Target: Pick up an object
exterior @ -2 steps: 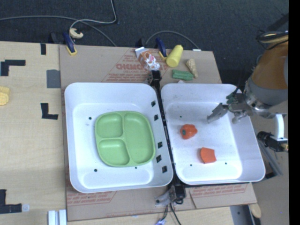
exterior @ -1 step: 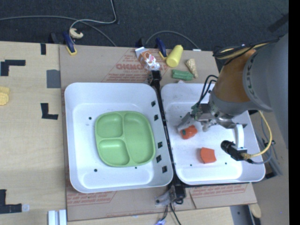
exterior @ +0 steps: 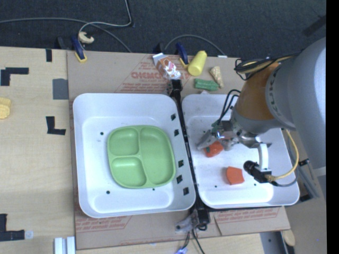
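Left bin (exterior: 87, 142): a green divided plate (exterior: 141, 156) lies flat near its middle, three compartments. On the cardboard behind the bins, near the seam: a small printed packet (exterior: 168, 67), a yellow piece (exterior: 197, 62), a green stick-like piece (exterior: 206, 84) and a beige piece (exterior: 216, 76), all close together. Right bin (exterior: 241, 194): the gripper (exterior: 213, 141) is down low at the bin's left-centre, fingers spread narrowly, tips right at a small red-orange object (exterior: 213, 151). Contact looks likely, but can't confirm it's clamped between the fingers. A second orange block (exterior: 234, 175) sits apart, toward the front of the same bin. Grey arm with orange band (exterior: 254, 97) comes in from the right.
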Controlling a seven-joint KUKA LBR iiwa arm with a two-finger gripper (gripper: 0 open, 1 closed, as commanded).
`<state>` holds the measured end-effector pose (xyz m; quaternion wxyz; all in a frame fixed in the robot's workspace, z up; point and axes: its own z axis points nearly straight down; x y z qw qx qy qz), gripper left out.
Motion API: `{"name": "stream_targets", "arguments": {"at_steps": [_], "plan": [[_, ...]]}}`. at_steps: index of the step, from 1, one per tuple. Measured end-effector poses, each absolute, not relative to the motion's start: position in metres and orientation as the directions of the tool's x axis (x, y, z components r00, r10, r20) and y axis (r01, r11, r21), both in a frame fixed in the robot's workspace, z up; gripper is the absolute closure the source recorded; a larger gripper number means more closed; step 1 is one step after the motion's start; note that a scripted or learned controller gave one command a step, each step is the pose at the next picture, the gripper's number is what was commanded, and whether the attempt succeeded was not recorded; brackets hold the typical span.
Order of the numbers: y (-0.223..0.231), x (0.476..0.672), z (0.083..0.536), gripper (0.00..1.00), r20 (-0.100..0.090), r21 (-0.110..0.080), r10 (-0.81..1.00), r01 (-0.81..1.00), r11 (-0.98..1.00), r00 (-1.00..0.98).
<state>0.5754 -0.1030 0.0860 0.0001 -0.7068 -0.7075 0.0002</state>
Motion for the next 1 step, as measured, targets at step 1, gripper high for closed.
{"name": "stream_targets", "arguments": {"at_steps": [1], "plan": [[-0.1037,0.576,0.0959,1.0,-0.003,0.003,1.0,1.0,0.001,-0.001]]}}
